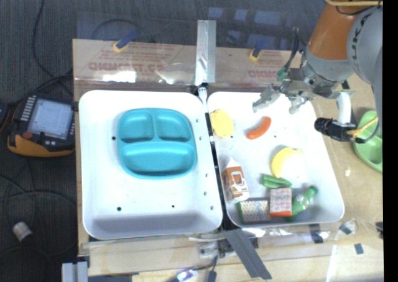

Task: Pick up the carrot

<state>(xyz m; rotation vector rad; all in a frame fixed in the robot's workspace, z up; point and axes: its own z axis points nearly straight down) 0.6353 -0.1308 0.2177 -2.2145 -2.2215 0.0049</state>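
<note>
Carrot (259,128) lies in the right bin (323,150), in its upper half, on bare white floor. It is a short orange piece with its long axis on a slant: one end points up and to the right, toward the gripper, and the other end points down and to the left, toward the middle of the bench. Nothing touches it.

The gripper (280,102) hangs just above and to the right of the carrot's upper end, over the far part of the same bin. Its two fingers are spread apart, one reaching left and one right, and there is nothing between them. The arm (339,23), grey with an orange band, comes in from the right behind it.

Near the carrot, to its left, a yellow round fruit (222,123) rests against the bin's left wall. Below and to the right of the carrot lies a banana (284,160), well apart from it. Further down sit a small carton (235,182), a green pod (275,181), and at the near wall two little boxes (267,206) beside a green bottle (305,199).

The left bin (99,212) holds a blue divided plate (157,141), set toward its upper middle. A handheld controller (42,122) lies on the floor to the left of the bench.
</note>
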